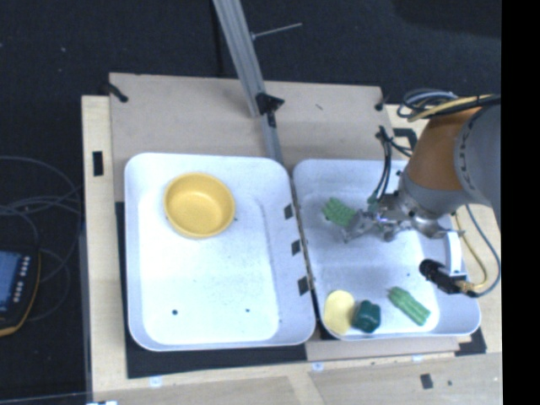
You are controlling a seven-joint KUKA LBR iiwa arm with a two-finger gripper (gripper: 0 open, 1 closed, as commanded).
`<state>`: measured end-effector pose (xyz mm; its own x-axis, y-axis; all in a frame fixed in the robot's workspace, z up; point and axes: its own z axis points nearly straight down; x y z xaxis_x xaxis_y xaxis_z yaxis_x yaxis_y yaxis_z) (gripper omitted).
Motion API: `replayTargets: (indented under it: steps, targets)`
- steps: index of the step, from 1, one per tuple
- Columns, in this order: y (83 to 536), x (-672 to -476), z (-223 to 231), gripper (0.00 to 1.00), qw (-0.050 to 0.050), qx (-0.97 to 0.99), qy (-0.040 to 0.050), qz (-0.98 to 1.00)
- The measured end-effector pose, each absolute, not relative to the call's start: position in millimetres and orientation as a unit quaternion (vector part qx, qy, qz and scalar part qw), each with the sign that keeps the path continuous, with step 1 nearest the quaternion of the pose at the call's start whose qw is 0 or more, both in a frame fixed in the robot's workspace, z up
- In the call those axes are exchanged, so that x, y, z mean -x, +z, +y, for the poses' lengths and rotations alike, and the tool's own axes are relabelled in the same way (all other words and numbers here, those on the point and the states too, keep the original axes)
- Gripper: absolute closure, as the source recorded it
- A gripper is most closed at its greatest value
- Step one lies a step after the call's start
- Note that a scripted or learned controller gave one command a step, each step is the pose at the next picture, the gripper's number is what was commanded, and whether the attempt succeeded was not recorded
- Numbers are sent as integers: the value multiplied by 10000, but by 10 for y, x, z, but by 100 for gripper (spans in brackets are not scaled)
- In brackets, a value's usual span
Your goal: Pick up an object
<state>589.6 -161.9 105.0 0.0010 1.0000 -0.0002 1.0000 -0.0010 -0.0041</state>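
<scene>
Camera view puts my hand (364,226) low in the right bin (337,175), just beside a green ribbed block (339,212) near the bin's far-left corner. I judge this the reach-in before a grasp; how the hand is set I cannot tell. Next I need it centred over the block. The left bin (211,310) holds a yellow bowl (199,204); both sit on the pale desk (211,108).

- My arm (460,154) is cut off by the frame's right edge, so I can see nothing above the orange band.
- My gripper (369,224) is too small and blurred to read its fingers.
- The ridged green piece (339,212) just beside my gripper on its left is partly hidden by it; whether they touch, I cannot tell.
</scene>
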Motion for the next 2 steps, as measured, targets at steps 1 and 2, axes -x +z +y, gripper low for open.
replayTargets:
  steps: [1, 2]
  targets:
    - [1182, -5914, -1619, 100, -6, 7076, -10, -7066]
    - [1606, -5922, -1618, 100, -17, 7071, -15, -7071]
